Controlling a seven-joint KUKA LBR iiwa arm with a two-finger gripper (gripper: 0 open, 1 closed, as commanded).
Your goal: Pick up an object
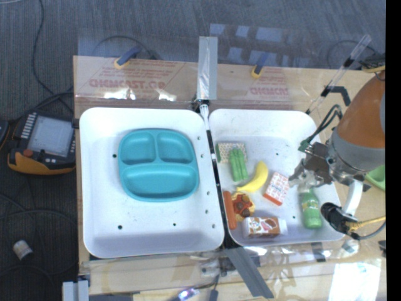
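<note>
The right bin (276,121) holds a green ridged vegetable (238,165), a yellow banana (254,178), a small orange-and-white packet (276,189), a green bottle (309,209), a white carton with a brown label (264,227), a red-and-orange toy (241,203) and a pale speckled packet (230,149). My gripper (308,173) hangs over the right part of this bin, just above the green bottle and to the right of the orange-and-white packet. Nothing is visibly held between its fingers.
The left bin (100,187) holds a teal divided tray (158,164). A metal divider strip (207,74) runs up from between the bins. A handheld controller (41,143) lies on the floor at left. The arm's orange band (366,115) looms at the right edge.
</note>
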